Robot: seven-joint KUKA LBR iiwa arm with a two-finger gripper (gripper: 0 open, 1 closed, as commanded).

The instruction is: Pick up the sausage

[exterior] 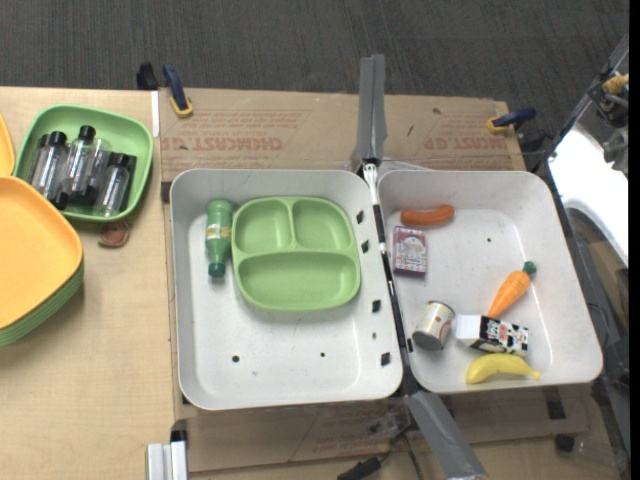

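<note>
The sausage [427,215] is seen lying flat in the right bin [478,258], in its far left part, close to the far wall and near the divide between the two bins. It is untouched by anything, and how the jaws stand cannot be told from this view, so places are given here against the bins and their contents instead. Just on the near side of the sausage a small pinkish card box [411,251] is laid, slightly apart from it. Further toward the near wall a metal can [434,325] is found on its side, with a black-and-white carton [493,334] just beside it and a banana [501,369] near the front rim. A carrot [510,291] is set at a slant between the carton and the right wall (its green tip points away toward the far right). In the left bin [290,353] a green divided plate [296,252] is placed in the far half, and a green bottle [218,236] is laid along the plate's left edge, touching or nearly touching it. On the bench to the left of the bins, a green tray [137,143] holding several dark-capped bottles is seen, and a stack of orange plates [35,268] is cut off by the view's left edge.
</note>
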